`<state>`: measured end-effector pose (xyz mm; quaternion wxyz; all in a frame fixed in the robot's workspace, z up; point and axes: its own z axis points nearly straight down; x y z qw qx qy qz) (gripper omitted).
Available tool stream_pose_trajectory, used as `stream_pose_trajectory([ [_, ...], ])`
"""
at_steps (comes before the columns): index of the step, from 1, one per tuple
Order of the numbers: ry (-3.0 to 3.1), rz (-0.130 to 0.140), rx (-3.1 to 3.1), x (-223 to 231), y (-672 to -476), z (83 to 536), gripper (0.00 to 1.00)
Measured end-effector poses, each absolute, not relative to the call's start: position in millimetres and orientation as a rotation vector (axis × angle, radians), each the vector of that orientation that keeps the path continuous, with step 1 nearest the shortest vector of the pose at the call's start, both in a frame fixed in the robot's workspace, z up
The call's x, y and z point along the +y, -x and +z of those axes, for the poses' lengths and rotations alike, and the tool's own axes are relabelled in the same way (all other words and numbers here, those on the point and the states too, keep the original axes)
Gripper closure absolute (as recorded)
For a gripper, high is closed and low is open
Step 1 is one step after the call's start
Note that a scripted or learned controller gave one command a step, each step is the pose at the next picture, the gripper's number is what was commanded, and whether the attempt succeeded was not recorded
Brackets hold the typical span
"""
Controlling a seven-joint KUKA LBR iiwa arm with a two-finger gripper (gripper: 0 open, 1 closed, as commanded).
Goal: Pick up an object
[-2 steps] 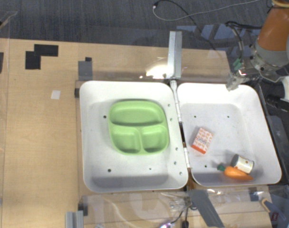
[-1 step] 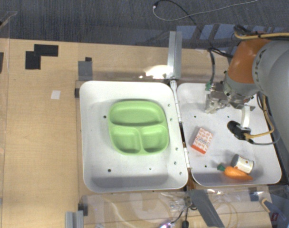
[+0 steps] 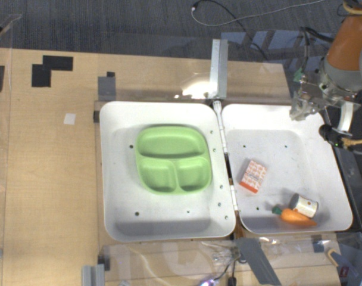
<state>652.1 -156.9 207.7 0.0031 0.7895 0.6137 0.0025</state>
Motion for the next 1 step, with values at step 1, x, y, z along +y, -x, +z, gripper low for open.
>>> stream_pose_trajectory([
  [1,-2.393,0.003,2.029,-181.3,-627.0,194.1,1.0],
])
